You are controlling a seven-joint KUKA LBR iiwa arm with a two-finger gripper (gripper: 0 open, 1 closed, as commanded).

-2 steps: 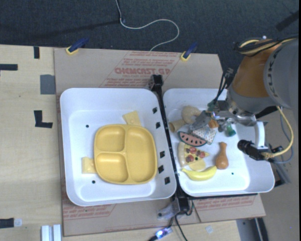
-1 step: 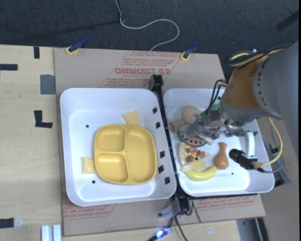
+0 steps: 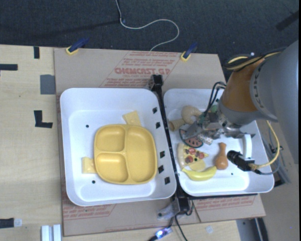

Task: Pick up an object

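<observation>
The right bin (image 3: 261,185) holds several toy foods. A yellow banana (image 3: 200,173) lies near its front wall, with a pizza slice (image 3: 191,157) just behind it. A brown drumstick (image 3: 220,156) lies to the right of the pizza. At the back sits a pale round piece (image 3: 190,113), and a small tan piece (image 3: 175,125) lies by the left wall. My gripper (image 3: 199,132) is low over the bin's middle, right above a watermelon slice (image 3: 193,142). Nothing is visibly held.
The left bin (image 3: 72,104) holds a yellow divided plate (image 3: 125,153) and two pale yellow flat pieces, one behind the plate (image 3: 132,117) and one at its left (image 3: 88,165). A black divider (image 3: 163,129) runs between the bins. The arm's orange band (image 3: 238,92) overhangs the right bin's back.
</observation>
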